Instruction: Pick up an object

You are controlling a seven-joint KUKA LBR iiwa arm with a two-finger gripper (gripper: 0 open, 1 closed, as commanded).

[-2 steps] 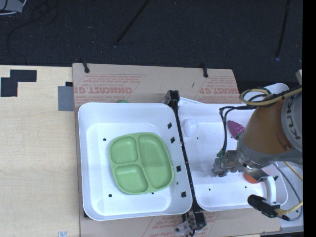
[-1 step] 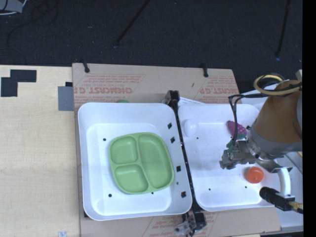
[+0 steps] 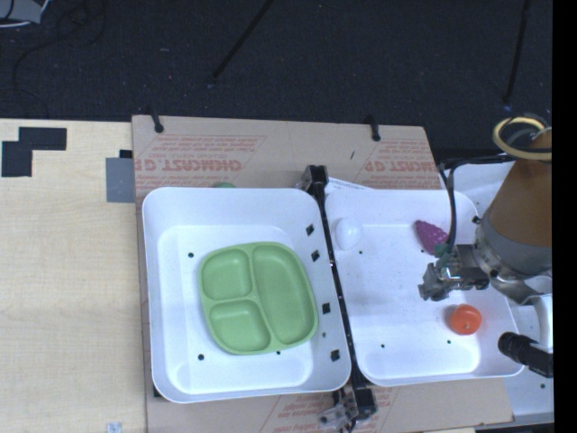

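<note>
- Camera view: the gripper (image 3: pixel 439 282) hangs low inside the right bin (image 3: pixel 397 368), toward its right wall; whether it is released or clenched I cannot tell
- The orange object (image 3: pixel 465 319) lies just beside it, toward the bin's front right
- The purple object (image 3: pixel 431 234) lies near, toward the bin's back

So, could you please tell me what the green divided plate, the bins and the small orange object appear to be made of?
The green divided plate looks like matte moulded plastic: uniform colour, soft rounded compartment ridges. The bins seem to be smooth white plastic with rounded corners and a faint sheen. The small orange object is probably plastic or rubber; it is too small to tell.
</note>
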